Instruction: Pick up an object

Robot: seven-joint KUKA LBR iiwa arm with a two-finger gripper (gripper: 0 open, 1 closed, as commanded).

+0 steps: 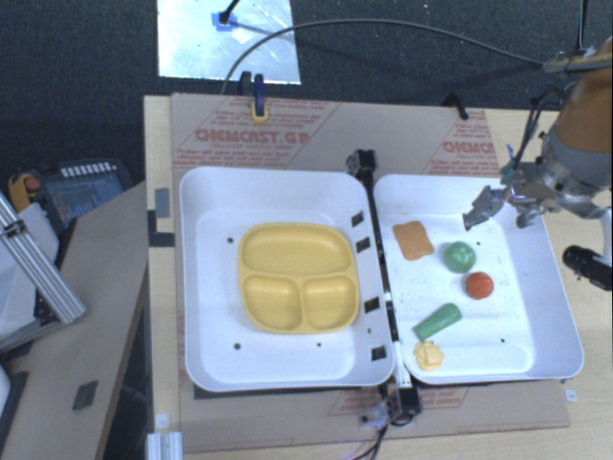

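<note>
Upper right: arm (584, 132) cut off by frame's right edge; gripper (500, 209) blurred. Left edge: metal rail (38, 266) cut off.

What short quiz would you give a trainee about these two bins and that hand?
1. True or false: the yellow tray lies in the bin on the view's left.
2. How many loose things lie in the other bin? A three, B five, C seven.
3. Is the hand holding anything?
Key: 1 true. 2 B: orange slice, green ball, red ball, green stick, yellow lump. 3 No; nothing sits between its open fingers.
</note>
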